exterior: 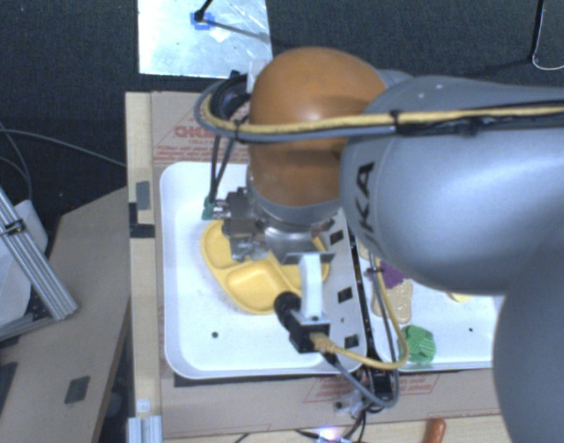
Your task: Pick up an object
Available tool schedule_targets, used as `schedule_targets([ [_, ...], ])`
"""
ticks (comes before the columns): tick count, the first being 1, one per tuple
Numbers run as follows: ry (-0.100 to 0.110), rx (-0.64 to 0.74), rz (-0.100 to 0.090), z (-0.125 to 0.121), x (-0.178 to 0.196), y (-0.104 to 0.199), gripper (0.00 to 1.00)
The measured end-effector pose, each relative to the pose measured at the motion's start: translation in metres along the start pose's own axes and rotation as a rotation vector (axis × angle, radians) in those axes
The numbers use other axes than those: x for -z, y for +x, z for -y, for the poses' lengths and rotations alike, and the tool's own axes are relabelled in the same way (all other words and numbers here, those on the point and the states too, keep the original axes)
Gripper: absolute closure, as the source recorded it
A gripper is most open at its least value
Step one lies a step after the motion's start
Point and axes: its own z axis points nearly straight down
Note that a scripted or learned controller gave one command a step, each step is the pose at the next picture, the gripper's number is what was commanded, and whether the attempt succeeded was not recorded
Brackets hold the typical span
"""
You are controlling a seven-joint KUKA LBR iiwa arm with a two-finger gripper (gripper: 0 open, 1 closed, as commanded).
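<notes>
Overhead, the grey KUKA arm (466, 183) is reaching in from the right and stretching across the right-hand bin toward the left-hand shallow white plastic bin (185, 275). Its broad grey link is filling the upper right of the view, and the rounded orange band (309, 109) above the wrist is sitting over the back of the left bin, with the wrist pointing straight down from it. A yellow cable (402, 118) is running along the top of the arm, and a bundle of dark cables (217, 109) is looping off the left side of the orange band. The pincer (268, 238) is hanging low over the middle of the left bin, but its housing is hiding the tips, so whether it is wide, narrow or holding anything cannot be told. A flat yellow plastic object (245, 284) is lying in the left bin, partly under the wrist, showing at the left and below it. A small green object (418, 344) and a pale beige object (399, 301) are lying in the right bin (466, 335), close to the divide between the two bins. Both bins are resting on the brown cardboard-covered worktop (171, 127).
</notes>
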Motion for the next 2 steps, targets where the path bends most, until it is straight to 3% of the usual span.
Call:
schedule_targets([
  [2, -0.001, 0.014, -0.001, -0.001, 0.021, 0.001, 1.0],
])
